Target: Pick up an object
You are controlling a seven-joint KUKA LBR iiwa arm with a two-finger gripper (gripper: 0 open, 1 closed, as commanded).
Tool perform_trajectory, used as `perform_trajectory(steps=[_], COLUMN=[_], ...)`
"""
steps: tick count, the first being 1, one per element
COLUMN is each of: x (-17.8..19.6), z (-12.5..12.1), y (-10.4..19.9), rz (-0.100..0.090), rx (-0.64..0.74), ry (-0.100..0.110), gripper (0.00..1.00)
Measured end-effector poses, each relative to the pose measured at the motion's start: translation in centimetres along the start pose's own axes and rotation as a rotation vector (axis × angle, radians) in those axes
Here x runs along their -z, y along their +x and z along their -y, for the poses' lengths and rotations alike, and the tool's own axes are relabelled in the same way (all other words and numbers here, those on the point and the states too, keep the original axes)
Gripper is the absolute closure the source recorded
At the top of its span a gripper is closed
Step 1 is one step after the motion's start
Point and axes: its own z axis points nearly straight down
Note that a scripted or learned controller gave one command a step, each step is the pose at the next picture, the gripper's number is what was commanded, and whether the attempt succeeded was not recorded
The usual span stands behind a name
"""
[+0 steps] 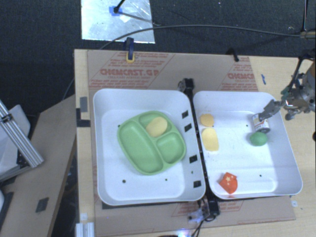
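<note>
Approach phase of a pick in the right-hand shallow white bin (pixel 284 147).
Two-finger gripper (pixel 261 124) hangs just above the small round green object (pixel 258 138); finger opening cannot be told. Next: descend squarely, then close.

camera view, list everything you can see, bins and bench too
bins: 2, white, side by side on the bench
divided plate: 1, green, in the left bin
yellow pieces: 3, one in a plate compartment, two at the right bin's left side
ball: 1, green, right bin, just below the gripper
red piece: 1, red-orange, near edge of the right bin
board: 1, brown with red print, under the bins
foil sheet: 1, silver, beyond the board
gripper: 1, grey metal, over the right bin above the ball
</note>
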Motion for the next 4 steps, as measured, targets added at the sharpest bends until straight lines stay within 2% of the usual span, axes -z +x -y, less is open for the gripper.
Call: perform_trajectory(steps=[2,3,4], x=[-11.9,-16.0,-14.7], z=[-1.1,-1.1,-1.2], y=[-0.3,-0.2,-0.3], rz=[-0.001,-0.001,0.001], rx=[-0.003,-0.003,-0.003], ry=[0.002,0.002,-0.003], gripper=[0.00,0.00,1.00])
